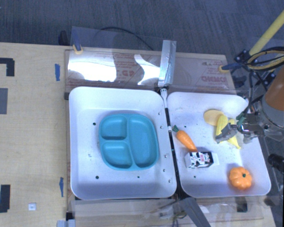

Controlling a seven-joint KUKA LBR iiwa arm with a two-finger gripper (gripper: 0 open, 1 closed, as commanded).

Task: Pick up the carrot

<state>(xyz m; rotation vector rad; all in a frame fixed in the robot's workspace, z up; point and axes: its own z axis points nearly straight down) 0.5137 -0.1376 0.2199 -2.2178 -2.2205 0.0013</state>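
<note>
Nearest us in the right bin (260,184), we note a small orange pumpkin (240,178) by the front right corner. Just behind it, toward the bin's middle, a black-and-white toy cow (199,159) lies on its side. The carrot (185,138) rests just beyond the cow, close to the bin's left wall, orange body slanted with its green top pointing away toward the divider; nothing touches it. Level with these, the left bin (80,146) carries a blue divided plate (129,141) at its centre. Farther back in the right bin we log a yellow banana (216,120), and the hand (230,130) sits low over its right end, well apart from the carrot. Whether the hand is clenched or released we cannot tell; its tips blur into the banana. The arm (276,94) enters from the right. Beyond the bins lies the pale tabletop (25,130).
</note>
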